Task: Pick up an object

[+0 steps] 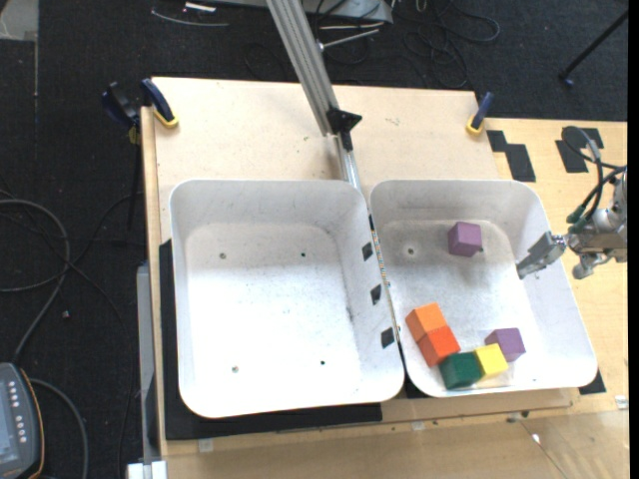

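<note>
1. Blocks all sit in the right bin [519, 208]; we count six: a purple cube [465, 238] alone near the back wall, two orange cubes [428, 319] [438, 343] touching each other, a green cube [460, 369], a yellow cube [490, 360] and a second purple cube [509, 342] bunched along the front.
2. Front cluster is tight: green touches yellow, yellow touches purple, lower orange sits just beside green. Green and yellow are close to the front rim.
3. Lone purple cube has open floor on every side; we see bare bin floor between it and the cluster.
4. Pincer [539, 252] sits at the right bin's right rim, above the wall, well apart from every block. We cannot tell if its fingers are spread or closed; nothing visible between them.
5. Left bin [180, 267] shows speckled white floor, touching the right bin along a middle seam with black marks.
6. Table [250, 128] is light wood, clamps at the back corners, a metal pole [305, 53] slanting over the back edge.
7. Dark carpet with cables surrounds the table.
</note>
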You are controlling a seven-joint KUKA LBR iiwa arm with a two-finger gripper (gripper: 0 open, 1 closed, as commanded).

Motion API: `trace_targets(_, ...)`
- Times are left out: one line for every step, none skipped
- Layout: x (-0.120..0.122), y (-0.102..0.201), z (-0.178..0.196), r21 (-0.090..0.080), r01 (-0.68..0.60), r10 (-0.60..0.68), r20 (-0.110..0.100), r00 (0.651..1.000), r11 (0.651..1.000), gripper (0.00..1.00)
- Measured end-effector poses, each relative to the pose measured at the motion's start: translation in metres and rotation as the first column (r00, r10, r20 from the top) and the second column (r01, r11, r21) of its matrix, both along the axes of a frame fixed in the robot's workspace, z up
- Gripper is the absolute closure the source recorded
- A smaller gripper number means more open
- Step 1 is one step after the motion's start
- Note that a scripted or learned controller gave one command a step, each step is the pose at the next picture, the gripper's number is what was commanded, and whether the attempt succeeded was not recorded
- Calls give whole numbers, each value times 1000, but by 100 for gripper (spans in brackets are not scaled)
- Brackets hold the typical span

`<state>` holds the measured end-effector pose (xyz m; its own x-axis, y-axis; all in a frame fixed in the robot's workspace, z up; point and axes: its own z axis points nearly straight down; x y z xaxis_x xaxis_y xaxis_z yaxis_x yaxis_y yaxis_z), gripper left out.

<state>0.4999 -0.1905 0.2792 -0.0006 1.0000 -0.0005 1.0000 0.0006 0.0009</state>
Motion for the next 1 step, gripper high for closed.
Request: trace_targets(43, 18, -146, 3, -3, 3, -8, 1000, 1000, 0)
